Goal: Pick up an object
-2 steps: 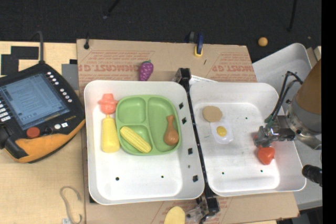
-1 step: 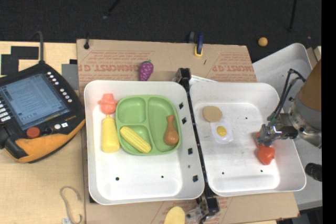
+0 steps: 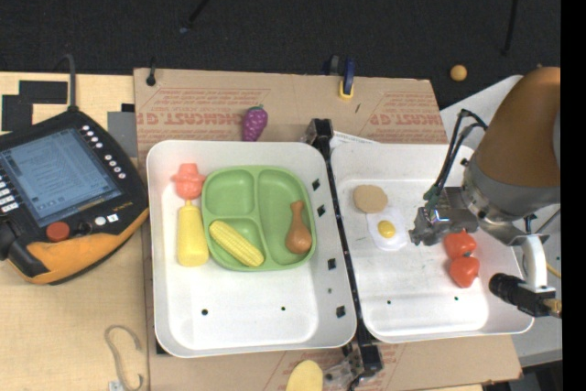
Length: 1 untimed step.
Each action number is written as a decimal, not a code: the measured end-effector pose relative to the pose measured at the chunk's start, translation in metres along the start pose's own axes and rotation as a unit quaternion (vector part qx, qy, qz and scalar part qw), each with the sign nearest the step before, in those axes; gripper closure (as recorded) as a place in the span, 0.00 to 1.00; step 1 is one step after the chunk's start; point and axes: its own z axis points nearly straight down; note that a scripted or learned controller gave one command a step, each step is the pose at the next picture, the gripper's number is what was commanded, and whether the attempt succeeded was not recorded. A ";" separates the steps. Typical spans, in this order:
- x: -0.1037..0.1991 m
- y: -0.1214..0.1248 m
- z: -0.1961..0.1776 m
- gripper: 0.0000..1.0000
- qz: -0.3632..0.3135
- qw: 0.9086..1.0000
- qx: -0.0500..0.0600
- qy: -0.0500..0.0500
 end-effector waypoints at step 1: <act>0.052 0.007 0.004 1.00 0.000 1.000 0.001 0.000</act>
